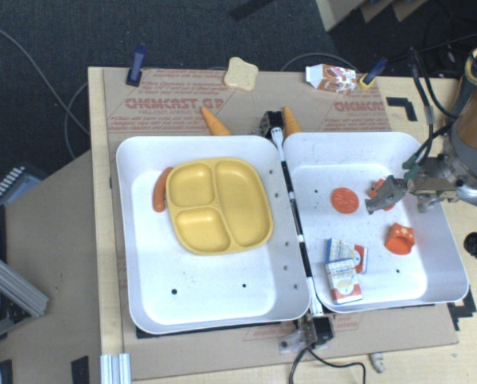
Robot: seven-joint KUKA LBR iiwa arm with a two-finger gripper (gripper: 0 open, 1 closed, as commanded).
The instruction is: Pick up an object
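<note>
In the right bin (430, 282) lie a flat red disc (345, 200), a red-orange lumpy toy (399, 238) and two small printed cartons (344, 267). My gripper (380, 198) reaches in from the right and hangs low over this bin, between the disc and the bin's right wall. A small red-orange piece (377, 188) shows right against the gripper's tip; I cannot make out whether it is held or lying beneath. The disc lies a short way left of the tip, and the lumpy toy is below and to the right.
The left bin (142, 286) holds a yellow divided plate (218, 205) with a red sausage (158, 192) beside it. Behind the bins on the cardboard lie a bread slice (241, 74), two carrots (214, 122) (290, 121), a torn wrapper (332, 77) and a blue clip (135, 65).
</note>
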